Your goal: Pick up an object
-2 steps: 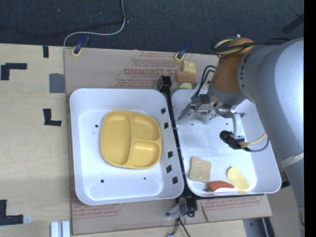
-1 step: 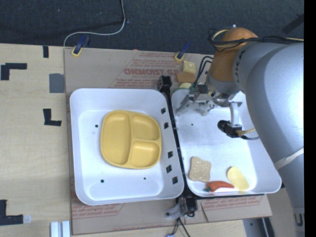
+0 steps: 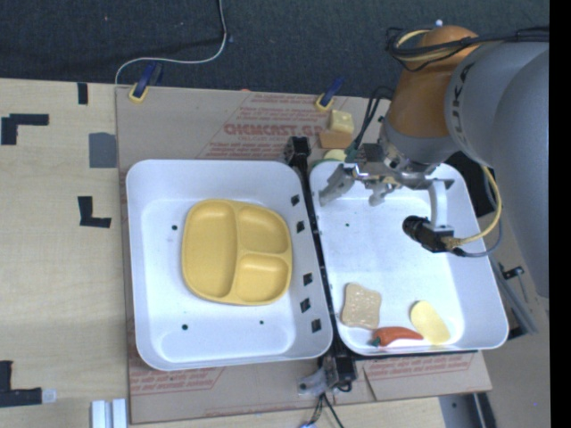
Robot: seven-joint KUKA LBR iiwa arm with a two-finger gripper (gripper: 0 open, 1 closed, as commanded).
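The tool (image 3: 355,182) hangs over the far edge of the right bin (image 3: 393,248), close to the divider between the two bins. Its two metal fingers (image 3: 335,185) are spread apart with nothing between them. The grey arm (image 3: 500,114) with its orange band (image 3: 426,87) reaches in from the right above it.

The right bin is a shallow white tray with smooth walls and a few small dark holes in its floor. Near its front edge lie three things: a tan, rough-textured square piece like a slice of toast (image 3: 361,306), a slim red-orange pepper-shaped piece (image 3: 397,335), and a smooth pale yellow oval piece (image 3: 430,321) that touches the pepper. All three sit well apart from the tool.

The left bin (image 3: 152,266) holds a yellow divided plate (image 3: 236,251), glossy, with rounded corners and three compartments.

Just past the bins' far rim, on the brown cardboard sheet (image 3: 178,123) covering the table, sits a tan block (image 3: 339,127), with a pale rounded thing (image 3: 334,156) beside it. Blue clips (image 3: 145,80) pin the cardboard's far edge.
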